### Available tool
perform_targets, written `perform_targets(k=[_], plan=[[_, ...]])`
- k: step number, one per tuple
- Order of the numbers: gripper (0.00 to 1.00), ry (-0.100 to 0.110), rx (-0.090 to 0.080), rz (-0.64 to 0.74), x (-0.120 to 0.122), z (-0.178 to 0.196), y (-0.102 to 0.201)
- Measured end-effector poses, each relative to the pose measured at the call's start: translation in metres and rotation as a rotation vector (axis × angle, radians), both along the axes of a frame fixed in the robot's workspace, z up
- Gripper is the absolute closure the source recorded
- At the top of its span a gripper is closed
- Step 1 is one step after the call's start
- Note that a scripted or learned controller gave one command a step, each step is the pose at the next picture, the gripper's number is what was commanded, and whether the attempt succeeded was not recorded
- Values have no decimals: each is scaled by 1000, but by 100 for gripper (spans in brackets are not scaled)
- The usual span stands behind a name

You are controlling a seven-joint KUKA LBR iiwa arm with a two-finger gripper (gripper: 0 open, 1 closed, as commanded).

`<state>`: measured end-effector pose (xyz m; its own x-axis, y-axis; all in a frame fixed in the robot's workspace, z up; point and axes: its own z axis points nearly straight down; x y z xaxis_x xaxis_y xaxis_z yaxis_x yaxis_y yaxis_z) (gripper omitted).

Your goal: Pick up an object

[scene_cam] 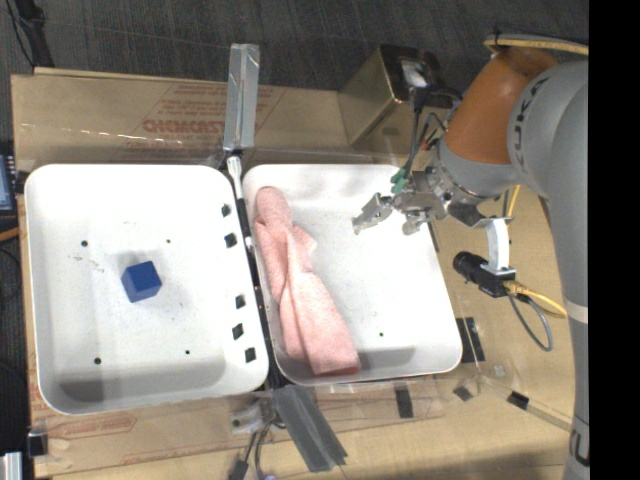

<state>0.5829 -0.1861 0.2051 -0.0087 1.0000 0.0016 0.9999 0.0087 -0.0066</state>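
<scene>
A pink cloth point(297, 290) lies bunched along the left wall of the right bin point(420, 308), stretching from back to front. A small blue cube point(141, 280) sits on the floor of the left bin point(60, 218). My gripper point(388, 217) hangs over the back right part of the right bin, to the right of the cloth and apart from it. Its fingers point(367, 216) are spread open with nothing between them. The grey arm with its orange band point(490, 108) reaches in from the right.
A metal divider bar point(241, 98) stands at the back between the bins, and black clips point(240, 268) line the shared wall. A brown box point(385, 93) sits behind the right bin. Black and yellow cables point(510, 283) trail off the right bin's right side.
</scene>
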Motion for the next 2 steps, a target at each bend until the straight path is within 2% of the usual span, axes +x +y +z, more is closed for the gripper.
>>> perform_targets(k=[1, 2], plan=[[0, -7, -1, 93, 16, -112, 64], [0, -6, 0, 161, 75, -113, 70]])
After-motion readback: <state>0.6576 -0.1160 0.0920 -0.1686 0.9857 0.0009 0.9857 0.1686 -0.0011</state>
